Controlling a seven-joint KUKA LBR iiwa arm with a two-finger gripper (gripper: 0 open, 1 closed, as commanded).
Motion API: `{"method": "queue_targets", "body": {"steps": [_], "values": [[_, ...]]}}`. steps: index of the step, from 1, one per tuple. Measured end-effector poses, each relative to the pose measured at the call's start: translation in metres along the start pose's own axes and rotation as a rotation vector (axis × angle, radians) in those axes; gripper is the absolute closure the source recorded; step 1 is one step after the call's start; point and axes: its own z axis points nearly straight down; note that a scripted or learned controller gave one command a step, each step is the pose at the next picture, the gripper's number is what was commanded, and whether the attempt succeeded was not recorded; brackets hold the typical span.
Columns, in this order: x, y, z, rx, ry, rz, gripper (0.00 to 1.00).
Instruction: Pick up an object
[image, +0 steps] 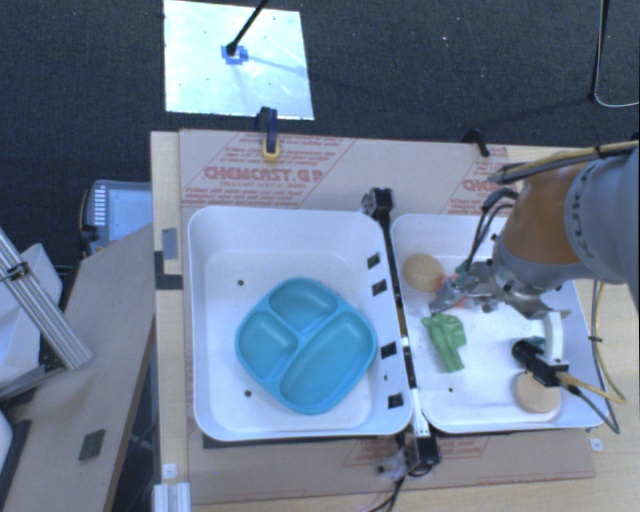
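Arm (570, 225): reaches over the right bin (480, 405); lower slowly and keep clear of the bin wall.
Left bin (215, 300): carries a blue divided plate (305, 343), well apart from the work.
Green object (446, 340): nearest target, mid right bin, just below the end effector (452, 292); centre over it before closing.
Tan ball (422, 270): beside the divider, far side of the bench.
Tan disc (538, 393): near edge, partly covered by a black part.
End effector state: blurred against the wrist; opening cannot be told, nothing visibly held.
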Motion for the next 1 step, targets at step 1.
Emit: {"method": "queue_targets", "body": {"steps": [1], "values": [[0.0001, 0.0016, 0.0139, 0.009, 0.003, 0.002, 0.0]]}}
